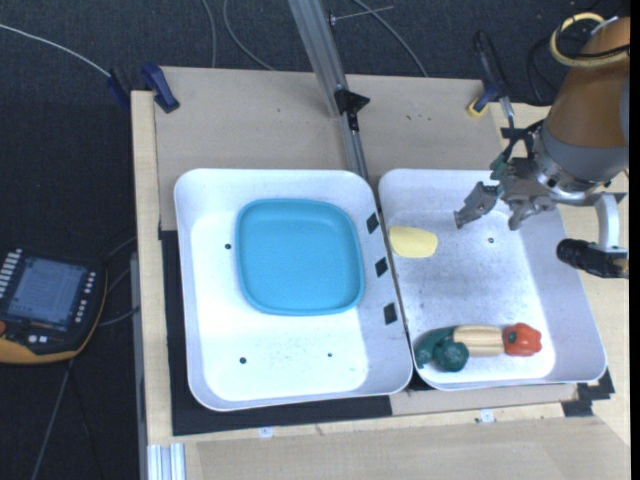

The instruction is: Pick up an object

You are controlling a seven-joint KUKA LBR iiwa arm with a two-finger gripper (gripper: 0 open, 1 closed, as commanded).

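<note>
Hovering over the right bin [560, 298], the gripper [497, 211] has its fingers spread wide, gripping nothing. A yellow object [412, 242] lies just beside that bin's left wall, near the gripper.

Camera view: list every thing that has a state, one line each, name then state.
gripper: fingers open, holding nothing, above the right bin's far end.
blue plate: lying flat in the left bin, nothing on it.
yellow piece: lying loose at the right bin's left wall.
green toy vegetable: lying at the right bin's near edge, touching the tan piece.
tan piece: lying between the green and red toys.
red toy: lying at the tan piece's right end.
</note>
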